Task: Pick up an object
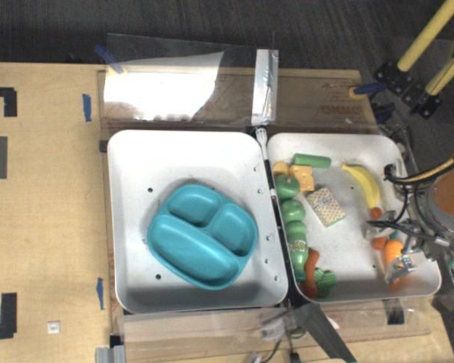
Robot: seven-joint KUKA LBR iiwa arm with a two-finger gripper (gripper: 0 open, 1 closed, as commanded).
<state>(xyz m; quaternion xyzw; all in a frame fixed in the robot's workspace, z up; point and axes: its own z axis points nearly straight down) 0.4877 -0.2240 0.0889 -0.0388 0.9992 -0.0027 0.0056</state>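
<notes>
The right bin (348, 146) holds several toy foods. A yellow banana (365, 184) lies near the back right. A green cylinder (311, 159) and a yellow cheese wedge (303, 178) sit at the back. A speckled beige block (325, 206) lies mid-bin. A knobbly green vegetable (293, 219) runs along the left wall. A carrot (312, 269) lies at the front. Small orange pieces (384, 242) sit by the right wall. My gripper (402, 262) hangs low over the bin's right front corner, right beside those orange pieces, with cables around it.
The left bin (129, 165) carries a teal divided plate (203, 234). A clear plastic sheet (166, 89) and a taped strip (264, 89) lie behind the bins. Yellow poles (431, 29) stand at the back right. The arm's orange band (450, 195) sits at the right edge.
</notes>
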